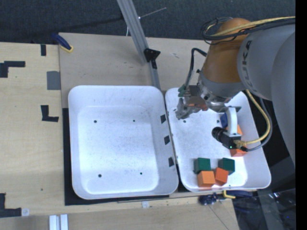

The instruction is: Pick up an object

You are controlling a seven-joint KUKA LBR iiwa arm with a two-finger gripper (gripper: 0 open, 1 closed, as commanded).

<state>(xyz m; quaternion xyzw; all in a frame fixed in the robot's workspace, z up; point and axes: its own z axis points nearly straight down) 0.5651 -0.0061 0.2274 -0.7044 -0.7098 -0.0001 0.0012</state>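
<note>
I'm looking at four small blocks clustered at the near end of the right bin [254, 176]: a dark green block [202, 164], a second green block [227, 165], an orange block [206, 178] below the first, and another orange block [221, 175], tilted, just beside it. They're packed close, some touching, so fingers will be crowding neighbours. There's also an orange bit by the right wall, mostly hidden behind the wrist hardware, can't ID it.

Judging by looks: rigid cubes, prob. foam or wood w/ matte faces, light, not fragile, not slippery. Best hold is across two flat parallel faces. I'm favouring the left green block, since its left side is facing bare bin floor.

The gripper [183, 110] is hanging over the far-left part of the right bin, near the divider w/ the left bin [76, 143], well apart from the blocks. Fingers are pointing down; I can't tell how wide they're spread, and I see nothing between them.

Both bins are shallow white plastic w/ rounded corners and speckled floors. They're sitting on a pale wood-look bench [29, 147] w/ black tape marks. A grey metal pole [136, 28] is slanting across the top.
</note>
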